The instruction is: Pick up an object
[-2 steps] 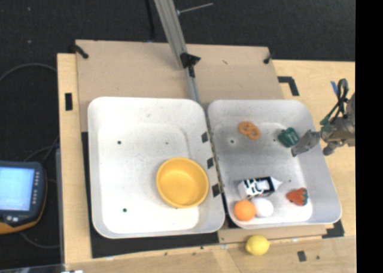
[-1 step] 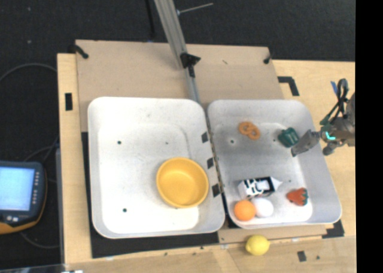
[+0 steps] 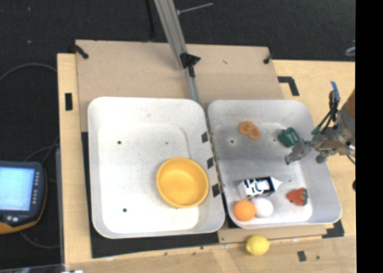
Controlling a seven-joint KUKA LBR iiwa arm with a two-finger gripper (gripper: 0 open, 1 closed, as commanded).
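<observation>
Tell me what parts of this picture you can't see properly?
- The gripper, camera view: too small and blurry to tell how it is set.
- The arm: cut off by the right side of the picture.
- The black and white item in the right bin: its markings are too small to read.
- The green object: too blurred to name.
- The screen device: cut off by the left edge.

The bench [image 3: 251, 74] is lit evenly from above, and the two white bins [image 3: 108, 146] are rendered bright, close to washed out. Only short, soft shadows are cast, as under the yellow bowl [image 3: 182, 182]. Fine detail is softened by low resolution, and the dark floor [image 3: 60, 8] is left murky.
</observation>
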